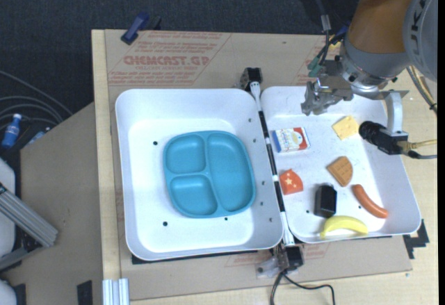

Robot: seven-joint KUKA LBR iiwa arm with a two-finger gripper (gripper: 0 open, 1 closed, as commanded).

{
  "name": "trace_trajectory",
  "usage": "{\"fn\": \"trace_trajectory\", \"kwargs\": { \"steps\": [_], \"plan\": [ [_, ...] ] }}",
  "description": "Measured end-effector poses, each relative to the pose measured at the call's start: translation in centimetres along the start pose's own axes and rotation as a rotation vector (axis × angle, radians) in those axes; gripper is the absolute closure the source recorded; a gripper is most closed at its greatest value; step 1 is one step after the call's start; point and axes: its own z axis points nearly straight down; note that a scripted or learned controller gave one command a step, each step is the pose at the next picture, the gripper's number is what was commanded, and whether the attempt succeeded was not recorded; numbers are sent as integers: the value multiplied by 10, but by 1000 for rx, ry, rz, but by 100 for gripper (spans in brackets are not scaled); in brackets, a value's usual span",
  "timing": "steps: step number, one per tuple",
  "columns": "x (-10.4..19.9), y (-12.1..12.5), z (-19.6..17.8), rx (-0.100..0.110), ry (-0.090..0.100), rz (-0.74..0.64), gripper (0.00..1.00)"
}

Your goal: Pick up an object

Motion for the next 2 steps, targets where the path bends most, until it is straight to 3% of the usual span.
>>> {"fn": "trace_trajectory", "kwargs": {
  "steps": [1, 2],
  "plan": [
    [0, 0, 0, 0, 0, 0, 0],
    [-65, 17, 88, 4, 0, 2, 0]
  ]
}}
